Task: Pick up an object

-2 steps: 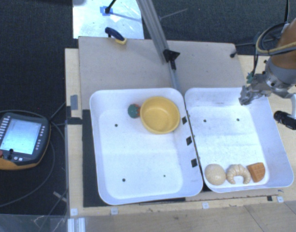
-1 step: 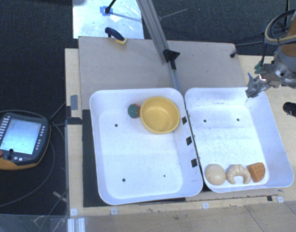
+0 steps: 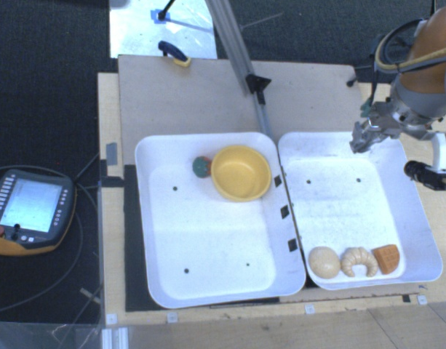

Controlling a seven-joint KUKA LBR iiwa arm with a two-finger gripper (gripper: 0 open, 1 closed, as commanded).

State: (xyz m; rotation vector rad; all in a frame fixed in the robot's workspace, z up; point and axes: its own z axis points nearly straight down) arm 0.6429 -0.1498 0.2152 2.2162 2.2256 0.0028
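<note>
My gripper [image 3: 361, 141] hangs over the far right corner of the right bin [image 3: 353, 187], with nothing visible between its fingers. Along that bin's near edge lie three things in a row: a pale round bun [image 3: 324, 262], a curled croissant [image 3: 359, 261] and an orange-brown wedge [image 3: 386, 258]. In the left bin [image 3: 201, 253] a yellow bowl [image 3: 241, 172] sits at the far side, with a small dark green and red ball [image 3: 201, 166] touching its left side.
A grey pole [image 3: 237, 42] slants over the board behind the bins, ending in a black clamp [image 3: 257, 84]. A teach pendant [image 3: 28, 209] lies off the bench at left. A yellow-black clip [image 3: 174, 52] rests at the board's far edge.
</note>
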